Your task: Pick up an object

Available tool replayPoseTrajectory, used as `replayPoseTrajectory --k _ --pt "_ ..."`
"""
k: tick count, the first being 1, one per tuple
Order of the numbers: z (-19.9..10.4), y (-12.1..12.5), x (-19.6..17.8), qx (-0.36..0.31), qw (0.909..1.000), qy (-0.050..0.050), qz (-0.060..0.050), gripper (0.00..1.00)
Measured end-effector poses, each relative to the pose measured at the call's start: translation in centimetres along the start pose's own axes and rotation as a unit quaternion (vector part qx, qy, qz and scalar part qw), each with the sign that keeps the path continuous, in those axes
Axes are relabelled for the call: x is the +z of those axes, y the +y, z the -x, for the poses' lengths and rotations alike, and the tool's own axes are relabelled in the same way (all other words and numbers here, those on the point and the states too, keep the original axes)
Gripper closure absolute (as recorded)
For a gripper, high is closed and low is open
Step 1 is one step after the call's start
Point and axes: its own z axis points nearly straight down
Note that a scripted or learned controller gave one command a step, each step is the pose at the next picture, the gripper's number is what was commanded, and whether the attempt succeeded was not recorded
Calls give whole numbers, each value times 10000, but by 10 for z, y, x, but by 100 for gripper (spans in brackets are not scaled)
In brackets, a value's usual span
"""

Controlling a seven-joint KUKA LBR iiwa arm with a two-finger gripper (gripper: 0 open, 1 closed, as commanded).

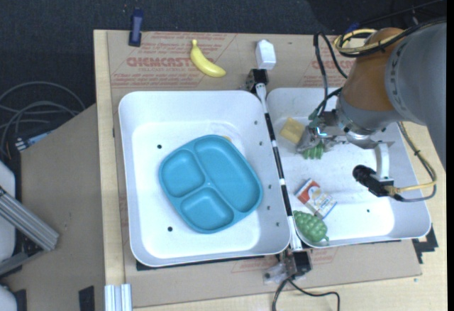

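My gripper [316,136] is low in the right bin [404,228], near its upper left part. It sits directly over a small dark green object [314,152], which pokes out just below it. A tan block [291,131] lies right beside the gripper on its left. Further toward the front lie a red and white packet [314,198] and a round light green object [311,227], the latter in the bin's front left corner. The arm's grey body and orange band [369,79] cover the bin's upper right.
The left bin [142,125] holds a blue divided plate [208,182]. A yellow banana [206,62] and a small white box [266,53] lie on the bench behind the bins. A black cable end [372,179] hangs over the right bin's middle.
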Motion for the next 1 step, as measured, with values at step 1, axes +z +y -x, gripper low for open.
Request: replayPoseTrajectory --k 1 --pt "-67 -59 -100 3 10000 3 -7 100"
